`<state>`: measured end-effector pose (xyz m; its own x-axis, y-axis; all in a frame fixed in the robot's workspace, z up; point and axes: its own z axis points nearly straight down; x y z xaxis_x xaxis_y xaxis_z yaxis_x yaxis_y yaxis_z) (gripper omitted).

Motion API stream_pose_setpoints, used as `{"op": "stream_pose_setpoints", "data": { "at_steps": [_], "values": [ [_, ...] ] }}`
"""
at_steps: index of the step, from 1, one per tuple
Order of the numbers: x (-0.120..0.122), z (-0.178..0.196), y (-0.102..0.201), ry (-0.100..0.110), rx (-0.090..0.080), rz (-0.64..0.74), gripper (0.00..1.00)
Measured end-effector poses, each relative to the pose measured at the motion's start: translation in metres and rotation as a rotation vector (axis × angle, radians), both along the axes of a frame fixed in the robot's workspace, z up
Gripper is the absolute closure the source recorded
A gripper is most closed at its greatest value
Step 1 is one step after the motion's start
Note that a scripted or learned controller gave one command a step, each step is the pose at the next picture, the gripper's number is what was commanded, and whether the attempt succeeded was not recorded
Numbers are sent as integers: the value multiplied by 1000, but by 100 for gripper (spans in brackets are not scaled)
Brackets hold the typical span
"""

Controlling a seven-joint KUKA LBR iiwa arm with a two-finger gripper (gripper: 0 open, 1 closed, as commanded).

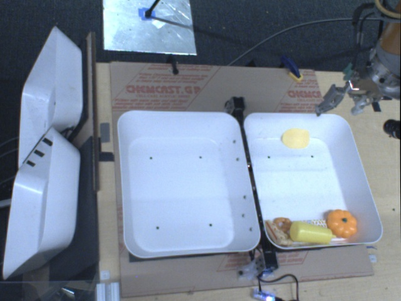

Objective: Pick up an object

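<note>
Camera view, from above and at a slant:

- The worktop [207, 80] carries two shallow white bins side by side, their inner rims touching along the middle.
- The left bin [182, 121] has a bare floor from wall to wall, so it offers the most open room.
- The right bin [360, 162] is bare across its middle; its things sit near the edges.
- A flat pale yellow disc [296, 138] lies near the far wall of the right bin, well apart from the rest.
- Along the near wall of the right bin lies a tight row: a brown pretzel-like piece [280, 226] in the near-left corner, a yellow oblong object [311, 232] just beside it and seemingly touching it, and a small orange pumpkin [342, 223] near the right-hand end.
- These three sit close against the near rim, with little room on that side.
- The hand [343, 99] hangs above the far right corner of the right bin, over its rim, near the disc but clear of it.
- Its two fingers look spread apart, though they are small and somewhat blurred; nothing lies between them and they touch no object.
- The grey arm [385, 55] reaches in from the right edge, above the worktop beyond the bin.
</note>
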<state>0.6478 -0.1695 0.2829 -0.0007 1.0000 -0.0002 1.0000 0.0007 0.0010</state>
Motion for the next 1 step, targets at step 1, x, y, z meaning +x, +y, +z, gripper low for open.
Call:
{"op": "stream_pose_setpoints", "data": {
  "at_steps": [1],
  "values": [
    [-23,78,-20,-7,-2,-78,0]
  ]
}}
